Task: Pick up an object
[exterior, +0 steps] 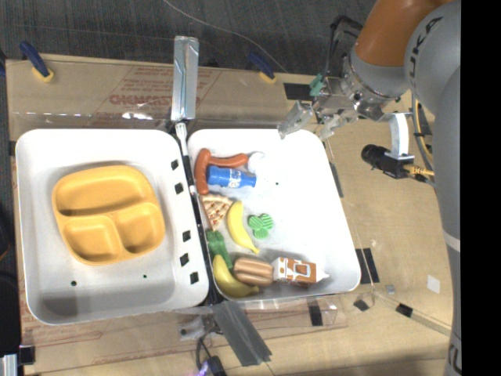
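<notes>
Your gripper (pixel 307 124) hangs at 1 o'clock over the right bin's (pixel 340 210) far rim, fingers parted, holding nothing; hot dog (pixel 221 162) at 9 o'clock from it.

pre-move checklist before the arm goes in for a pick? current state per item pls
1. Gripper carrying nothing: ok, nothing seen between its fingers.
2. Gripper above the objects: not ok, it sits over the right bin's back rim.
3. Gripper open for a grasp: ok, fingers look spread.
4. Isolated target available: ok, green object lies slightly apart from the banana.
5. Other items separated: not ok, blue bottle touches the sausage.
6. Yellow tray out of the way: ok, in the left bin.
</notes>
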You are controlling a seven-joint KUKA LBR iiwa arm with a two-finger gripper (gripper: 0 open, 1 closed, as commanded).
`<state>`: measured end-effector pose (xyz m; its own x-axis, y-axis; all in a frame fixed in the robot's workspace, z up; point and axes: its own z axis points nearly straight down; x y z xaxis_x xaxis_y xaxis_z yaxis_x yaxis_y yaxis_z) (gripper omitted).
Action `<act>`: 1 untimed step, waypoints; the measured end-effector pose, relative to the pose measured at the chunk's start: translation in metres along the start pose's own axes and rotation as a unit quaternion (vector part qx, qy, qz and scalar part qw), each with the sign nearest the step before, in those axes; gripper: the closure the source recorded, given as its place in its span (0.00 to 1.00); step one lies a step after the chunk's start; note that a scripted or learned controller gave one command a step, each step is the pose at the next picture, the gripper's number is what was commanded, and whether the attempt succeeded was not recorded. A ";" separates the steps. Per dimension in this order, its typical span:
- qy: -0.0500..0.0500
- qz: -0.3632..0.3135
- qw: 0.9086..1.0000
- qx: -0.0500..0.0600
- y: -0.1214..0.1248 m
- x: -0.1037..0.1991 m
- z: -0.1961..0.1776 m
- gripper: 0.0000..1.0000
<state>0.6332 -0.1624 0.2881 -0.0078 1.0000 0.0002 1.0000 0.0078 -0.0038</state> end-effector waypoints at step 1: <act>0.002 -0.066 0.998 0.006 -0.030 0.000 0.177 0.00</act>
<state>0.6028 -0.1630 0.1108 -0.1403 0.9901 0.0046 0.9900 0.1404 -0.0146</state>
